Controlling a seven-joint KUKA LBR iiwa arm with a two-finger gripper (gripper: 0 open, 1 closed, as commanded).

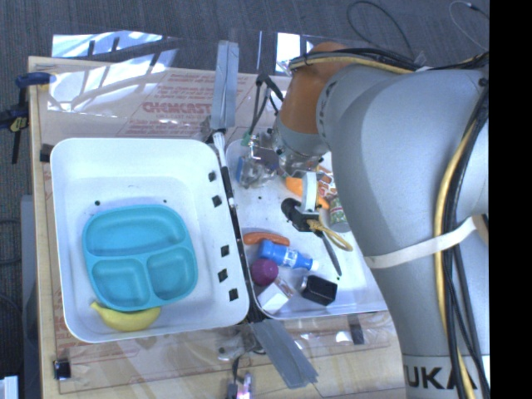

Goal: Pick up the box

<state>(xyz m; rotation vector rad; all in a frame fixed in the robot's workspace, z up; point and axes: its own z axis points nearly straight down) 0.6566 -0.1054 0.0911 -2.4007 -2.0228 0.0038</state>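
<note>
A: Box [318, 289]: small, black, lying at the near end of the right bin [337, 312]. Untouched.
B: Neighbours?
A: Blue bottle [287, 254] just behind; purple ball [266, 271] to its left; white packet [274, 300] near the ball. Scissors [326, 233] with yellow handles further back, next to an orange carrot [266, 239].
B: Gripper [259, 163]?
A: Down at the far end of the same bin, well apart from box, below the orange band on the arm [391, 165]. Spread or pressed together: cannot tell, too cluttered and blurred. Nothing seen held.
B: Left bin [75, 169]?
A: Holding a blue tray [140, 256] with three compartments, and a banana [126, 317] touching the tray's near edge. Both bins side by side on the counter [108, 110].
</note>
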